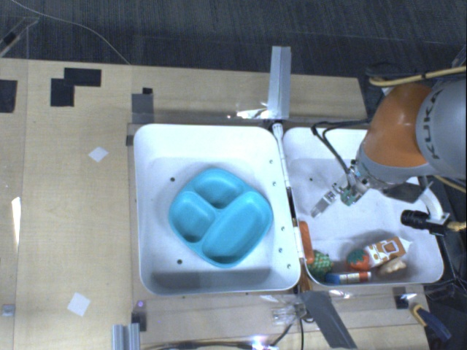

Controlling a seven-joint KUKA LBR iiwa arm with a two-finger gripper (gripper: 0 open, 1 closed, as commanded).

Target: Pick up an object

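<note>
The gripper hangs over the bare middle of the right bin, nothing between its fingers, which seem slightly apart, while the toys lie clustered below and to their right, along the bin's near wall.

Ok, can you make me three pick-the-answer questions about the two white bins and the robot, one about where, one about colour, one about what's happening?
1. Where is the blue tray?
A. left bin
B. right bin
C. on the bench

2. What colour is the band above the arm's wrist?
A. green
B. orange
C. purple

3. Where is the gripper?
A. over the left bin
B. over the right bin, above the small items
C. outside both bins

Answers: 1 A, it fills the left bin. 2 B, the orange band shows. 3 B, it hangs in the right bin; the small items lie at its near edge.
</note>
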